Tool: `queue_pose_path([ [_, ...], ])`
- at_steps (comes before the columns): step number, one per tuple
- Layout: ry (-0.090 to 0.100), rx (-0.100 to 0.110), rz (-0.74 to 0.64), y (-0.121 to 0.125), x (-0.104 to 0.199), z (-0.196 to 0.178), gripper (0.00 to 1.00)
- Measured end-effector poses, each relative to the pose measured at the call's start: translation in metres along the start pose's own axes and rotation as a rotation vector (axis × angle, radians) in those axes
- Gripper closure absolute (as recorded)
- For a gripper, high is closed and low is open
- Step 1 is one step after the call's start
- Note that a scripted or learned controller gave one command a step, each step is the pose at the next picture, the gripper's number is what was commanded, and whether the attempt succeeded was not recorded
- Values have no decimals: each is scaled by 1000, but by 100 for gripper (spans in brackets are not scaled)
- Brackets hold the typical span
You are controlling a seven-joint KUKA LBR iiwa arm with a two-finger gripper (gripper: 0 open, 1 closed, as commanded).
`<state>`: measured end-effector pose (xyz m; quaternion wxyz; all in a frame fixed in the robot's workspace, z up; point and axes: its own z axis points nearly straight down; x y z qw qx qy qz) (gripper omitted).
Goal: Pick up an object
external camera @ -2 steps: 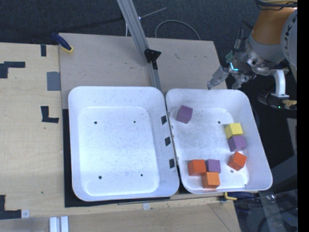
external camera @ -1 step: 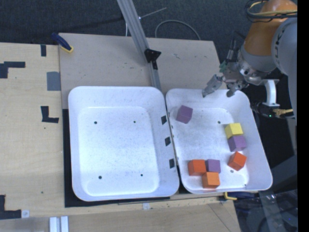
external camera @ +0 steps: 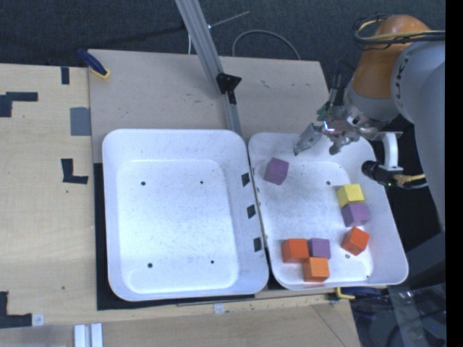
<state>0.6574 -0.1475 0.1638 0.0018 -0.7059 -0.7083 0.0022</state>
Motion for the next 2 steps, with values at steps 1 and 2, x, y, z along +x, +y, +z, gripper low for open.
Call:
queue_pose_path([
  [1, 0, 1, 1, 0, -9, 58, 0],
  [2, -1, -4, 0, 1, -8, 44, 100],
])
